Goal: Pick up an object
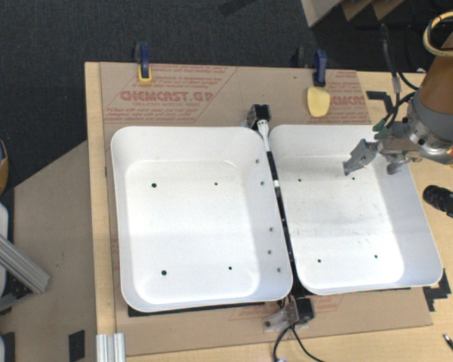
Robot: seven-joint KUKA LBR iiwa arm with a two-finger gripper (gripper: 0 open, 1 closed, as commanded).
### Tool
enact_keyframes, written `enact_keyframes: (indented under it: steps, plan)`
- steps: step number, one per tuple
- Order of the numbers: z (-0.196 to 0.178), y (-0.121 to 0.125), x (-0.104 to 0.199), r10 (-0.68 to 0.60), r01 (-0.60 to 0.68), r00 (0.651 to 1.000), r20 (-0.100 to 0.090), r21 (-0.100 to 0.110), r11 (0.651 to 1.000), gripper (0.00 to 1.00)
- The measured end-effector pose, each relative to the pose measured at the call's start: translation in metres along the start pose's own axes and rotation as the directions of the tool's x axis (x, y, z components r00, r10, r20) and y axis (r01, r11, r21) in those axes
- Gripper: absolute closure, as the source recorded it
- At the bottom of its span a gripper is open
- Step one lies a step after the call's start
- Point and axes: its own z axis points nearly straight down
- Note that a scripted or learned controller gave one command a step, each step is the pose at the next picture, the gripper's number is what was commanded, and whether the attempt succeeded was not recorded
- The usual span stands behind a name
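End effector [371,157] above the right bin [408,270].
Its fingers look spread, pinching nothing; I'd find an object before descending.

Grey arm [436,123], orange band, grey claw [375,159]

Two shallow white bins sit side by side on a brown board printed with red lettering; the left bin [136,225] and the right bin [408,255] meet along a dark strip [275,194] running between them; the arm [442,100] reaches in from the right, its gripper [376,157] hanging over the upper right part of the right bin, fingers spread apart with nothing between them; two blue clamps [143,57] grip the board's far edge; a small yellow piece [318,101] lies on the board just beyond the right bin.
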Motion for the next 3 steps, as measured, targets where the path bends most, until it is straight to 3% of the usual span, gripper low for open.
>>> enact_keyframes:
  steps: [1,2,3]
  plan:
    - [-0.011,0.001,0.0,-0.001,0.001,1.0,0.001,-0.004,1.0,1.0]
    - [-0.2,-0.002,0.033,-0.004,0.004,1.0,0.004,-0.021,1.0,1.0]
    - [-0.1,0.037,0.071,-0.005,0.005,1.0,-0.002,0.009,1.0,1.0]
